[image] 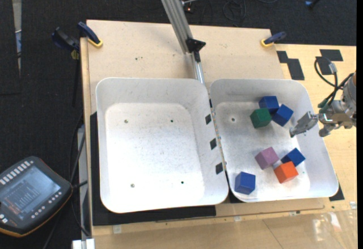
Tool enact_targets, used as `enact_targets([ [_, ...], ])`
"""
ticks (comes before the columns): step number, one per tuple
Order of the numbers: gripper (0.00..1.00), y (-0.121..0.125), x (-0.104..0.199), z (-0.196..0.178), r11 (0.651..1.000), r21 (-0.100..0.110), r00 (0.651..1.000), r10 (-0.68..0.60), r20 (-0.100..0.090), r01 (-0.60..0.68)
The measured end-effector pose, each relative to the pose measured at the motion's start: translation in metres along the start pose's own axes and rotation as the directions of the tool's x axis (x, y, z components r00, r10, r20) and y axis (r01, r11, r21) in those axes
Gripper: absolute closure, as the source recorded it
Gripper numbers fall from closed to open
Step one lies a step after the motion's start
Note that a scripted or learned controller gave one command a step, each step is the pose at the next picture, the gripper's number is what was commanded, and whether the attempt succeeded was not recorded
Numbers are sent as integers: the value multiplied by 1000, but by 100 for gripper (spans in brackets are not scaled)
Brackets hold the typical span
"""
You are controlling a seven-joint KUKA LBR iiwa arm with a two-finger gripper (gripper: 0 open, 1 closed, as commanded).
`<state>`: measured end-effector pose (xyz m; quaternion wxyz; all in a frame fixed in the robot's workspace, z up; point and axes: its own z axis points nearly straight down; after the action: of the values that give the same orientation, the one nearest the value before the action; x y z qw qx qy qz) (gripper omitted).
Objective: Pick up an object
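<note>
Gripper at right bin's edge, fingers seemingly parted, holding nothing, blue cube just left.

No legible text or labels anywhere

The grey two-finger gripper is at the right edge of the right shallow white bin. Inside this bin lie four blue cubes, one green cube, one purple cube and one orange cube.
</note>
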<state>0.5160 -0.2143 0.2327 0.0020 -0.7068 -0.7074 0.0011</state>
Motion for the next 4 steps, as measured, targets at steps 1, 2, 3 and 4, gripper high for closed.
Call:
enact_targets([
  [1,0,1,0,-2,1000,-5,1000,0,1,0],
  [2,0,4,4,61,1000,1,1000,1,0,-1],
  [3,0,0,8,114,1000,-12,1000,1,-1,-1],
  [4,0,3,6,114,1000,-21,1000,-1,6,1],
])
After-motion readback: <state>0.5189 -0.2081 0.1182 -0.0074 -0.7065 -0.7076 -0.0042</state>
